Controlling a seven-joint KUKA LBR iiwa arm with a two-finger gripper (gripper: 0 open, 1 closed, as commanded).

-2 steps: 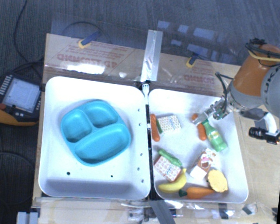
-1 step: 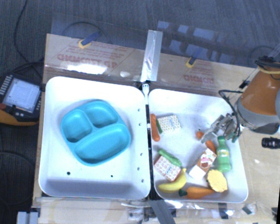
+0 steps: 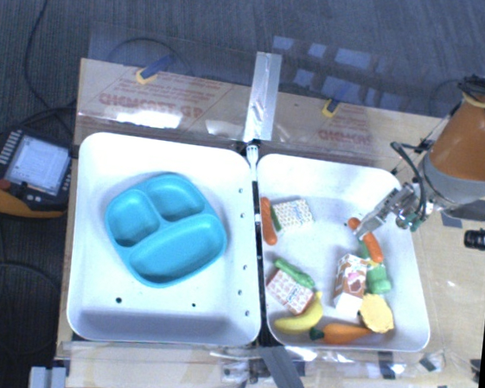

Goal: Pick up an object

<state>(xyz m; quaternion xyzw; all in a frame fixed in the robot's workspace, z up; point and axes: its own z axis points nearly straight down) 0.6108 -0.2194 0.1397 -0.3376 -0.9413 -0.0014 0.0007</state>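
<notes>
My gripper [image 3: 369, 226] reaches in from the right and hangs low over the upper right part of the right bin [image 3: 331, 177]. Its tip is next to a small orange piece [image 3: 354, 222] and just above a short carrot [image 3: 374, 248]. I see nothing lifted in it. Below lie a red-and-white carton [image 3: 352, 275], a green piece [image 3: 379, 281], a yellow round piece [image 3: 377, 314], a long carrot [image 3: 344, 333] and a banana [image 3: 300, 317].
More toy food lies in the right bin: a checkered packet [image 3: 293, 212], a red checkered packet [image 3: 289, 291], a green bean [image 3: 294, 273] and a carrot [image 3: 267, 220] along the left wall. The left bin [image 3: 82, 301] holds a blue divided plate [image 3: 166, 226].
</notes>
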